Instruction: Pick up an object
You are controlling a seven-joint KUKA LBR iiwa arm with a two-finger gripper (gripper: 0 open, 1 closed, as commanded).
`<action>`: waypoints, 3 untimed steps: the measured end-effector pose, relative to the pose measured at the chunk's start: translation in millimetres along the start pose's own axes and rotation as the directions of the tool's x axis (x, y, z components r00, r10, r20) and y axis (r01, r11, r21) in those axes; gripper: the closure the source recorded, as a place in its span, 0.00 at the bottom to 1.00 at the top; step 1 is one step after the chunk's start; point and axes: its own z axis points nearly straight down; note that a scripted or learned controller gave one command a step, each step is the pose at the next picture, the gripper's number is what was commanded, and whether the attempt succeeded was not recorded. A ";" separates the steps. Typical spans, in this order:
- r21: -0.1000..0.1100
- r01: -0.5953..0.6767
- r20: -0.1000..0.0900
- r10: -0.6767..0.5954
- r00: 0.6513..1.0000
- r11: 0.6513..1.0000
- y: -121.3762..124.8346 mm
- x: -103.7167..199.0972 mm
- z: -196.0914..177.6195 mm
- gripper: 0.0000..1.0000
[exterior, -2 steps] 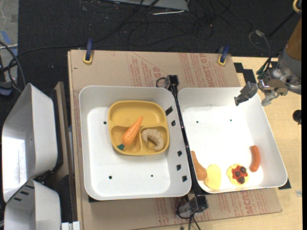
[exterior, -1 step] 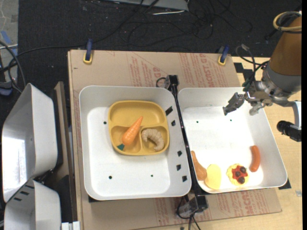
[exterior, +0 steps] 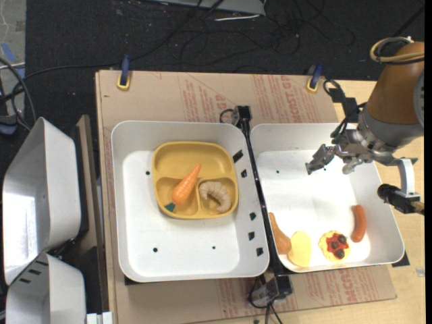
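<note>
My gripper (exterior: 335, 162) hangs over the upper part of the right bin (exterior: 304, 194), its two fingers spread open with nothing between them. Along that bin's near edge lie an orange drumstick-shaped toy (exterior: 278, 233), a pale yellow piece (exterior: 300, 247), a small pizza-like toy (exterior: 335, 244) and a red sausage (exterior: 358, 223). In the left bin (exterior: 135, 248) sits a yellow divided plate (exterior: 192, 155) holding a toy carrot (exterior: 186, 183) and a beige shrimp (exterior: 217, 194).
The bins stand side by side on a brown board (exterior: 189, 93) clamped at the back. Black clips (exterior: 251, 201) run along the divider between the bins. A white container (exterior: 37, 181) sits off the left side. Cables lie on the dark floor behind.
</note>
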 end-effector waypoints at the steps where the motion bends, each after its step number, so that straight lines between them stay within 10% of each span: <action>1: -0.001 0.000 0.000 0.000 1.000 1.000 -2.5 2.6 43.4 0.00; 2: -0.006 0.000 0.001 0.000 1.000 1.000 -1.4 2.2 30.7 1.00; 3: -0.012 -0.001 0.003 0.001 1.000 1.000 -6.6 -3.1 -29.6 1.00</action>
